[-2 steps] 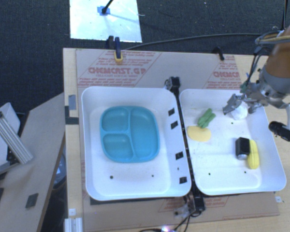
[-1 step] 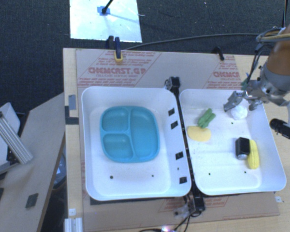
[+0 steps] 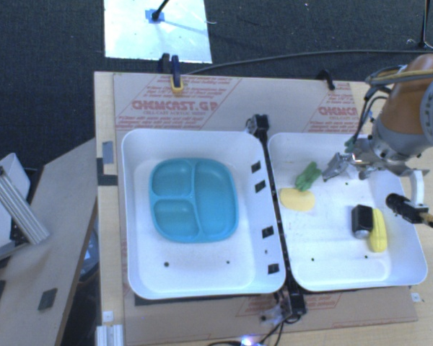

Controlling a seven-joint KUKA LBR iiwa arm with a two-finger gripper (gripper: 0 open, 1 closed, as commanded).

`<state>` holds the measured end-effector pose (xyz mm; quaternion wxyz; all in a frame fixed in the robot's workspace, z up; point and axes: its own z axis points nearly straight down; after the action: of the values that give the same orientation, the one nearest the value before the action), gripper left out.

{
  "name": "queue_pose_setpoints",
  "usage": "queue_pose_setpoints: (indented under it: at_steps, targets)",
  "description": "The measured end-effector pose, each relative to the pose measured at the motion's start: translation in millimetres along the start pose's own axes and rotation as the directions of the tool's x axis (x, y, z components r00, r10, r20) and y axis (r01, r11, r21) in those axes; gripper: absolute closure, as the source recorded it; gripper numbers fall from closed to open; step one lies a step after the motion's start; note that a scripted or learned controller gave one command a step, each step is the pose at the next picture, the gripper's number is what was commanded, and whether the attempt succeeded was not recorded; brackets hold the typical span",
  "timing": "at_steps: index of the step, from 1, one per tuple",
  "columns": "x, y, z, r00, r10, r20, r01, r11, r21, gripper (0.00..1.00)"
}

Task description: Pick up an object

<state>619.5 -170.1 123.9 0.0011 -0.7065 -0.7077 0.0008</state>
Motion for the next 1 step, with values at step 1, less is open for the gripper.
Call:
queue_pose_setpoints:
  at_steps: [1]
  targets:
    - [0.5,0.1,41.6,1.0,0.001,0.0,-0.001,1.0,-0.002,0.0]
